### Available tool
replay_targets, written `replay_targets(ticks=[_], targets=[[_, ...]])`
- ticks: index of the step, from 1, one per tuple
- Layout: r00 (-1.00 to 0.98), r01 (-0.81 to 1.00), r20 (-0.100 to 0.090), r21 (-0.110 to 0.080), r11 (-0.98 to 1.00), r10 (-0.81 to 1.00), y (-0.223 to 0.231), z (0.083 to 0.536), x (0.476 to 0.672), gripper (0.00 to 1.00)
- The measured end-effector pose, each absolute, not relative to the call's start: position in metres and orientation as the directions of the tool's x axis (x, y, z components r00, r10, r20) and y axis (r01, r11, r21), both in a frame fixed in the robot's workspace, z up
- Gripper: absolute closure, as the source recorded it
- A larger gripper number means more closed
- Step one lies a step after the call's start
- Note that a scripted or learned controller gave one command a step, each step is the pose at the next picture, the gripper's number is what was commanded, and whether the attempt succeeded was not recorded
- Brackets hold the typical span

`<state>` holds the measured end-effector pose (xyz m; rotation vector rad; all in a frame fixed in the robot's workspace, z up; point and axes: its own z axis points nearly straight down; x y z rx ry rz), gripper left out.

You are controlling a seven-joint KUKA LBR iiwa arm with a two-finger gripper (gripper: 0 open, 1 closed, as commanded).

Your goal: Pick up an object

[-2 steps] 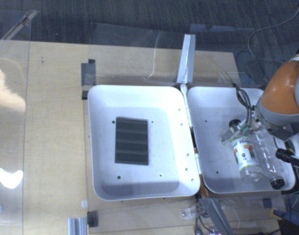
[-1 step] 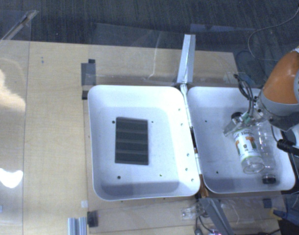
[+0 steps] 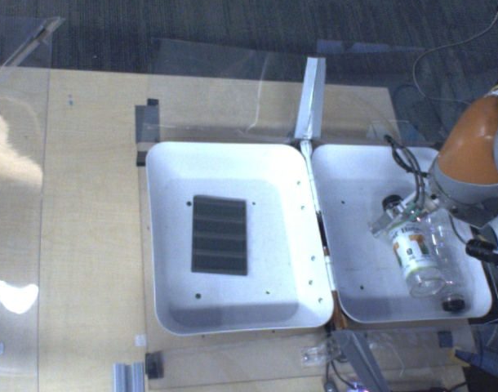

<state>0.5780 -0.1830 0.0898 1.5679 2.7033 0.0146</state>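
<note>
A clear plastic bottle (image 3: pixel 419 253) with a white and yellow label lies tilted in the right bin (image 3: pixel 347 251), its base toward the front. My gripper (image 3: pixel 398 211) sits low in that bin, right at the bottle's upper end, below the grey wrist and the orange band (image 3: pixel 474 144). Cables and the wrist hide the contact between gripper and bottle. A dark ribbed rectangular block (image 3: pixel 220 235) lies flat in the middle of the left bin (image 3: pixel 171 178).
A small black round cap (image 3: pixel 453 304) rests near the right bin's front right corner. A metal divider bar (image 3: pixel 311 104) stands behind the seam between the bins. Black cables (image 3: pixel 404 158) loop over the right bin's back edge.
</note>
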Motion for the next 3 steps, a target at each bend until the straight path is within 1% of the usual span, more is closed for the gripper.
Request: replay_targets(ticks=[1, 2, 3], targets=[[-0.464, 0.886, -0.008, 0.011, 0.464, 0.886, -0.186, 0.089, 0.6, 0.0], [-0.467, 0.884, -0.012, 0.018, 0.467, 0.884, -0.185, 0.102, 0.603, 1.0], [-0.38, 0.925, -0.005, 0.009, 0.38, 0.925, -0.134, 0.194, 0.659, 1.0]])
